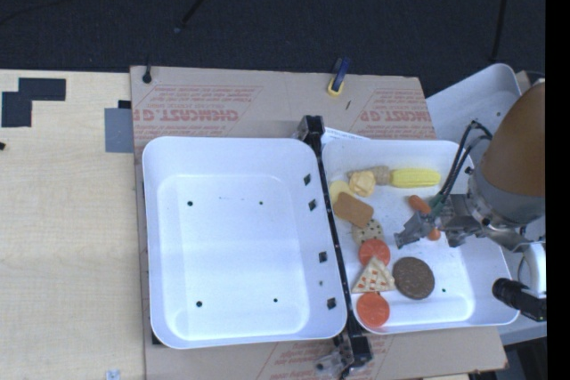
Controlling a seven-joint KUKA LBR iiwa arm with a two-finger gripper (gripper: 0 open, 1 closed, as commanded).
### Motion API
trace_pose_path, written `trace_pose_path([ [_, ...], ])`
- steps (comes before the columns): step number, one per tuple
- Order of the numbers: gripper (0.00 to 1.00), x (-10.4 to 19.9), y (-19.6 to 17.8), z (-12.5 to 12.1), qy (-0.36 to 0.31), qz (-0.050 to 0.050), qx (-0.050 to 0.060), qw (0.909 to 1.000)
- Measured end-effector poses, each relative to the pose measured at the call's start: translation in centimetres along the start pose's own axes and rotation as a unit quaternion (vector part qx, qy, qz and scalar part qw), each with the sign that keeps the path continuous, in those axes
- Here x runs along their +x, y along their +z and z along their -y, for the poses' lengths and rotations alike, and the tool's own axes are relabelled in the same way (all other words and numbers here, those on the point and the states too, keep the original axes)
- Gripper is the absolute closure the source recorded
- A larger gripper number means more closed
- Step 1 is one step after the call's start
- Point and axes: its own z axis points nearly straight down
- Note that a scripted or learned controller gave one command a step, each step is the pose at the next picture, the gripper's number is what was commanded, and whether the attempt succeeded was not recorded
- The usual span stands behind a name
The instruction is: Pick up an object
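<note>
**Gripper low in the right bin, beside the small orange piece**

We start with the biggest things: a cardboard sheet (267, 102) covers the bench, and on it sit two shallow white bins side by side. The left bin (169, 191) shows us only its white floor with a few dark dots. The right bin (481, 280) holds all the toy food.

The arm (521, 147) reaches in from the right, its orange band broad above the grey wrist. Its gripper (426, 229) sits low over the middle of the right bin — we cannot tell whether it is open or closed, as the dark parts blur together there.

Next, the objects, by size. A brown round cookie (414, 278) lies near the bin's front, just below the gripper. A yellow corn cob (415, 178) lies toward the back wall. A tan bread slice (353, 210) rests near the left wall, with a pale yellow chunk (362, 183) just behind it. A pizza wedge (373, 278) sits beside the cookie, between a red tomato slice (375, 251) and an orange-red disc (373, 310) at the front corner.

Smallest of all, an orange piece (419, 204) — perhaps a carrot — lies right at the gripper, touching or nearly so; we cannot tell if it is gripped.

A blue and yellow clip (338, 76) stands at the cardboard's far edge.
</note>
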Motion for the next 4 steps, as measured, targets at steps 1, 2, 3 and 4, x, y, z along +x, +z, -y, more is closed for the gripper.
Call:
trace_pose_path([
  [1, 0.0, 3.7, 13.0, 1.4, 0.0, -0.001, -0.001, 1.0],
  [2, 0.0, -0.5, 10.2, 1.4, 0.0, 0.0, 0.0, 1.0],
  [3, 1.0, -0.5, 9.3, 1.4, 0.004, -0.001, 0.001, 1.0],
  [4, 1.0, 5.5, 2.3, -4.0, -0.003, 0.0, -0.003, 1.0],
])
